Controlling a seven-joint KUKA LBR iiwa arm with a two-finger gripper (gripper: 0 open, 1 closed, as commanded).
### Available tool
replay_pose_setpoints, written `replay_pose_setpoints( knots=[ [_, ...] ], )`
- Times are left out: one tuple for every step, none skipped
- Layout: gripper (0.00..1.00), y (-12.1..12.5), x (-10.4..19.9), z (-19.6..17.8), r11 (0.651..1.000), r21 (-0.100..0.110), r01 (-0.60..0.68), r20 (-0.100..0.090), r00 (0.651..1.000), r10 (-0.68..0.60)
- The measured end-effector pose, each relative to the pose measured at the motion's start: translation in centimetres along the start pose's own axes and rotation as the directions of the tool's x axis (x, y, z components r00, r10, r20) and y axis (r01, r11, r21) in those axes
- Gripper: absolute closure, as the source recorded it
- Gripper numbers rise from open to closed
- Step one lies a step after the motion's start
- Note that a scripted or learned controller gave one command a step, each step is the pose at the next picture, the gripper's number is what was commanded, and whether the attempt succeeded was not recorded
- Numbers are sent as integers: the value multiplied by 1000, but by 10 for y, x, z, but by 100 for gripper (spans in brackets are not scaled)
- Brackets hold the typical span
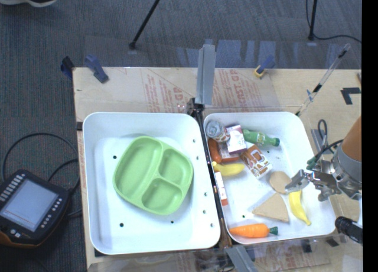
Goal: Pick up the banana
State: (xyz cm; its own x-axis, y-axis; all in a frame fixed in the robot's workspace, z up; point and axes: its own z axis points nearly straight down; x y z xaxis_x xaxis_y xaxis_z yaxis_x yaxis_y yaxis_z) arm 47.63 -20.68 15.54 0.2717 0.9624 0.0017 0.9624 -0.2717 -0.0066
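Note:
The banana (299,206) lies in the right bin (295,124) near its right wall, its length running from upper left to lower right. My gripper (307,190) hangs just above the banana's upper end, coming in over the bin's right rim. Its fingers look spread, and the left fingertip (293,184) sits right at the banana's top tip. Nothing is held between them.
A tan wedge (273,209) and a tan disc (279,180) lie just left of the banana, with a carrot (254,230) by the front wall. A green bottle (261,138), a can (214,129), cartons (257,161) and a yellow piece (229,169) crowd the back left. The left bin holds a green divided plate (153,174).

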Motion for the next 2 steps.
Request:
replay_pose_setpoints(
  knots=[
    [0,2,3,64,1000,-8,-10,-4,1000,10],
    [100,2,2,55,1000,-10,-18,-5,1000,18]
  ],
)
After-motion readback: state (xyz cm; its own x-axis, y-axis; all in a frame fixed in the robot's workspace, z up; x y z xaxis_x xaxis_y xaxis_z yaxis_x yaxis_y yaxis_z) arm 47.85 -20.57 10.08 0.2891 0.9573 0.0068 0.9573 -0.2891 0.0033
